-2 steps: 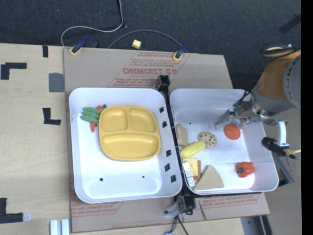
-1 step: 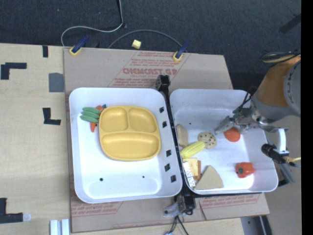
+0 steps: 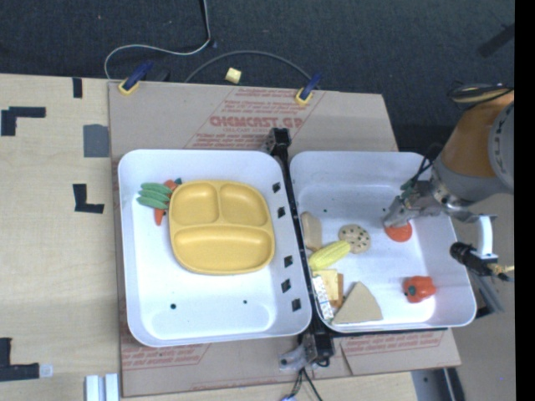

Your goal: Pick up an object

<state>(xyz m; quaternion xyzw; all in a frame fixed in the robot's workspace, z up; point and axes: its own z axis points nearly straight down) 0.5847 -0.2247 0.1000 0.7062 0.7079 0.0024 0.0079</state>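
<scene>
The gripper (image 3: 399, 218), grip state unclear, hangs over the right bin (image 3: 368, 164); dark carpet (image 3: 376, 32) lies beyond.

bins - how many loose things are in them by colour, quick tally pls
Yellow: 2, the divided plate and the corn
Red or orange: 3, the round piece by the gripper, the tomato-like piece, the carrot with green tops
Tan or brown: 4, the cookie, the bread wedge, the pale piece, the cracker-like block
Total: 9
</scene>
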